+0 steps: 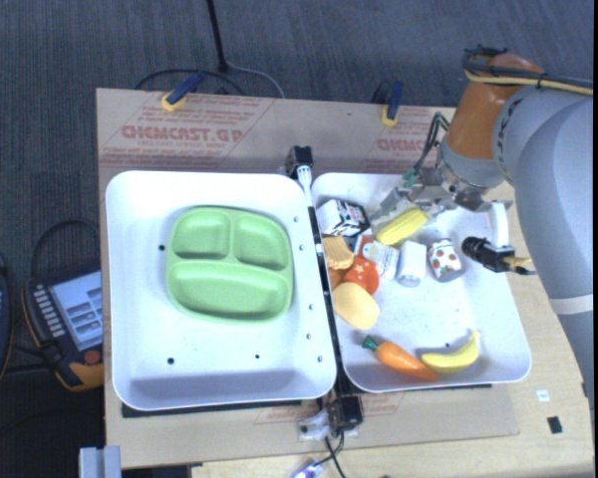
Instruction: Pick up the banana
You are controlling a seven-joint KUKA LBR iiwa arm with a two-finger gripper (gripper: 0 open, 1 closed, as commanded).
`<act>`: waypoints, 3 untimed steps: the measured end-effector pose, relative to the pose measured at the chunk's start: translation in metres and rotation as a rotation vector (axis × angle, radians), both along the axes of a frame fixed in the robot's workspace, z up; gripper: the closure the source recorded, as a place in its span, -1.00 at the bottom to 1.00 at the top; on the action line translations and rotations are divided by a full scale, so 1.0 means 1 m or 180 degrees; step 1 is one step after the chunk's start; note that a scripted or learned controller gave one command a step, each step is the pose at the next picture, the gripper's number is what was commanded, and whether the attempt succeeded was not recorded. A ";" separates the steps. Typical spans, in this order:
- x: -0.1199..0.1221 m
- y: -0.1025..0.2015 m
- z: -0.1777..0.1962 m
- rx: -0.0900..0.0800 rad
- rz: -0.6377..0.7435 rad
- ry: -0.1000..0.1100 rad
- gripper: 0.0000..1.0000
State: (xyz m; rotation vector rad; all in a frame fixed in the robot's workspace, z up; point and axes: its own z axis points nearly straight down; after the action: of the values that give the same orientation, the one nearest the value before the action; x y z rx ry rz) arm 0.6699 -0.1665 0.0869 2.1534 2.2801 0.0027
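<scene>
The banana is yellow and curved and lies in the right bin near its front right corner, beside an orange carrot. My gripper hangs over the back of the same bin, far from the banana. A yellow corn cob lies tilted right at the gripper's tip, and I cannot make out whether it is gripped or only lying under it.
The right bin also holds a white can, a red-and-white spotted piece, a red tomato-like fruit, a pale yellow fruit and a black-and-white packet. A green divided plate sits in the left bin.
</scene>
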 end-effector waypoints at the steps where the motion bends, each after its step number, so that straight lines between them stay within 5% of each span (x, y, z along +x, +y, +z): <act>1: 0.001 -0.001 0.011 -0.0015 0.0003 -0.0010 1.00; 2: 0.000 0.062 0.132 0.0005 0.0088 0.0002 1.00; 3: -0.016 0.062 0.041 0.0001 0.0421 0.0014 1.00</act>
State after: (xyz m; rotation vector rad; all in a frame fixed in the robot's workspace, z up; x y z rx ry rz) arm 0.6539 -0.1041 0.1276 2.0001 2.4201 -0.0011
